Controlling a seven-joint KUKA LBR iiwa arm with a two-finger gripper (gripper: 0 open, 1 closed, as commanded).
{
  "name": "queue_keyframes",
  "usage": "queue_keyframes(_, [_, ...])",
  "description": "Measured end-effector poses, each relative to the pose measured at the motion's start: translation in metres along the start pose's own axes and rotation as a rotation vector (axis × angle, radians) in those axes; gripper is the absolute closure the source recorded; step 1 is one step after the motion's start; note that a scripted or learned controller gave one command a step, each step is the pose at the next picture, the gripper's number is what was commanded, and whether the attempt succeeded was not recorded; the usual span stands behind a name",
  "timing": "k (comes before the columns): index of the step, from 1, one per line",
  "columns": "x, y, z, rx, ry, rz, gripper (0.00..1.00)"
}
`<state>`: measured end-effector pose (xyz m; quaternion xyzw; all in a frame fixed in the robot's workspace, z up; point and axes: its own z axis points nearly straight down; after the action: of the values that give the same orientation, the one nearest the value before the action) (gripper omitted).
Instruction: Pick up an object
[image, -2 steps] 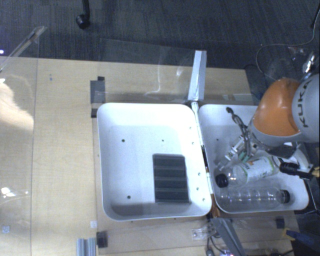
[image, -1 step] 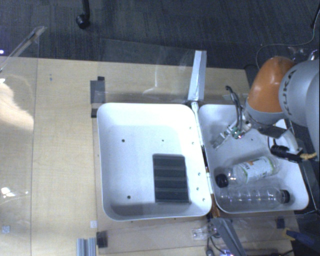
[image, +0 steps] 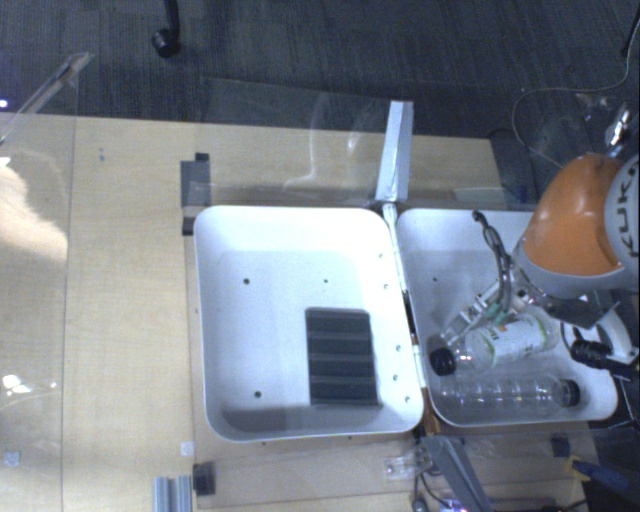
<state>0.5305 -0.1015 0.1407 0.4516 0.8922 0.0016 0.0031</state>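
Even, bright overhead light washes the white bins (image: 290, 240) pale, with soft shadow along the left bin's near wall. Glare streaks the clear panel (image: 40, 200) over the bench (image: 120, 300) at left. Focus is slightly soft throughout.

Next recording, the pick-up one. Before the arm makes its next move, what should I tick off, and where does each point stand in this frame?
1. Gripper is over the right bin: ok.
2. A target lies under it: ok, a clear plastic bottle with a dark cap, lying on its side.
3. Bottle sits between the fingers: cannot tell, glare and clear plastic blur the contact.
4. Second clear bottle lies apart from the first: not ok, they lie close alongside, so it may get nudged.
5. Dark ribbed block in the left bin is out of the way: ok.
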Motion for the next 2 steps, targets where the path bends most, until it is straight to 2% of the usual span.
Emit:
queue_keyframes(1, [-0.005, 0.013, 0.051, -0.005, -0.005, -0.048, 0.00])
queue_keyframes(2, [-0.006, 0.016, 0.038, -0.013, -0.010, -0.049, 1.00])
